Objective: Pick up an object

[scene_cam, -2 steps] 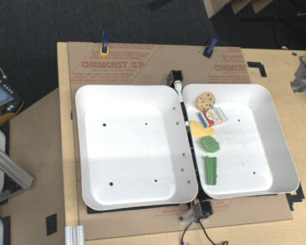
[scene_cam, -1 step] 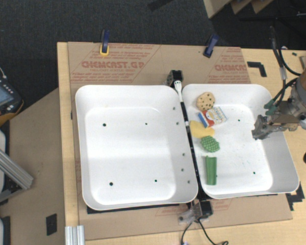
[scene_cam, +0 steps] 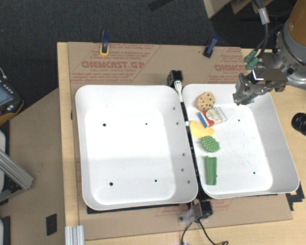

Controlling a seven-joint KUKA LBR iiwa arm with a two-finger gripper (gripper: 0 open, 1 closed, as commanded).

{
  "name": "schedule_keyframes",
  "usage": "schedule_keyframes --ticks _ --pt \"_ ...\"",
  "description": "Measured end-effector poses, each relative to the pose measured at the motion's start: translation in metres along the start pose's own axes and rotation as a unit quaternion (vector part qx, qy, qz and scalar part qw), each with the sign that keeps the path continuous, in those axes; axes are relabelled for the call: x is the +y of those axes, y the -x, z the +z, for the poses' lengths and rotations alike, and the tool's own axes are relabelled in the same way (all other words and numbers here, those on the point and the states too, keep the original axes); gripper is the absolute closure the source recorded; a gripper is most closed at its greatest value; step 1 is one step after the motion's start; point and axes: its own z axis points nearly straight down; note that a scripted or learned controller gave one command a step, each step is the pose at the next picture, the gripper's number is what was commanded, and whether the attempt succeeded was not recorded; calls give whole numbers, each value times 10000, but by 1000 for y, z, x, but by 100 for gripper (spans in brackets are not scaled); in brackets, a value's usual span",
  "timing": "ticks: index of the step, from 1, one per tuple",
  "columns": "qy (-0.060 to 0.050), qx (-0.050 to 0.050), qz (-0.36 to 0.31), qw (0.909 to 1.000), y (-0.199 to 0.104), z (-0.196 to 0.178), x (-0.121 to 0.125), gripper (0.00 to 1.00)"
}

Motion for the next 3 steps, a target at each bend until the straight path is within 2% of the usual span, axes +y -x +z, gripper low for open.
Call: schedule_keyframes --ticks 1,2,3 --pt "-161 -21 77 9998 -9 115 -5 100" --pt "-79 -21 84 9999 -7 98 -2 100" --pt "-68 -23 85 9999 -8 88 -1 100"
